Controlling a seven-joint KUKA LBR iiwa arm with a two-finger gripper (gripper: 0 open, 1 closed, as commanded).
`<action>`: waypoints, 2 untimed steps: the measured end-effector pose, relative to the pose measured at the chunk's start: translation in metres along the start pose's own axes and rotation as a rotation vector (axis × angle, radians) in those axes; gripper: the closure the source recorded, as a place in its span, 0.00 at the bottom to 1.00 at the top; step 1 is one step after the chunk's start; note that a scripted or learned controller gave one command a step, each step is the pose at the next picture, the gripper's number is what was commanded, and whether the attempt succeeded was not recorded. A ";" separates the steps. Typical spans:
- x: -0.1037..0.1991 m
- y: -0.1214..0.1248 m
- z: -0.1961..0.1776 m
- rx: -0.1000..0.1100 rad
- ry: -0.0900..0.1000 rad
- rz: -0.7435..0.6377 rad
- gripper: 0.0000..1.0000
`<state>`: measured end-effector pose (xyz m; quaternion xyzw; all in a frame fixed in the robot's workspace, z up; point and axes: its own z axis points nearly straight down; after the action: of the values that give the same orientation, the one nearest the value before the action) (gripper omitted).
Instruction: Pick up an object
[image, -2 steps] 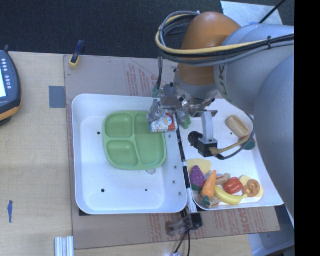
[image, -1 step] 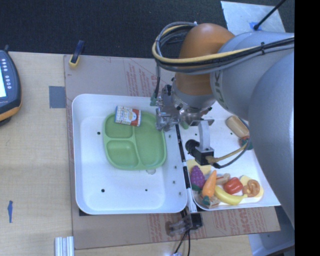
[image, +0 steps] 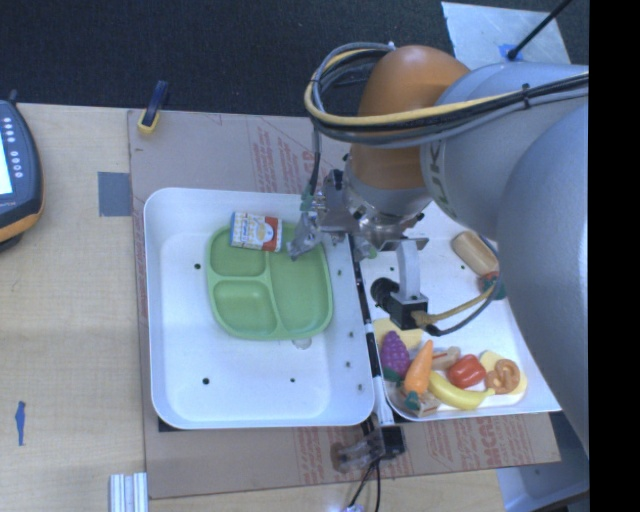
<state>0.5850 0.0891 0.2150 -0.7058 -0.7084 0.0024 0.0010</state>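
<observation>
A green divided plate (image: 270, 285) lies in the left white bin (image: 190, 390). A small carton with a red and white label (image: 254, 231) rests on the plate's far edge. My gripper (image: 303, 240) hangs at the plate's far right corner, just right of the carton, under the orange wrist band (image: 405, 100). In the right bin (image: 470, 305) lie toy foods: purple grapes (image: 395, 353), a carrot (image: 418, 367), a red tomato (image: 465, 371), a banana (image: 455, 394), a pretzel (image: 505, 375) and a bread roll (image: 474, 252).
The arm's grey body (image: 530, 180) covers much of the right bin. A black cable and bracket (image: 400, 305) hang over the divider between the bins. A teach pendant (image: 15, 175) lies at the far left of the bench. A yellow and blue clamp (image: 152, 108) sits at the back.
</observation>
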 end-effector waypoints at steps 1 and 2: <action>-0.096 -0.018 -0.019 0.001 -0.002 0.010 0.00; -0.114 -0.098 0.026 0.010 0.002 0.003 0.00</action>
<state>0.4872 -0.0254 0.1894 -0.7068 -0.7074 0.0050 0.0053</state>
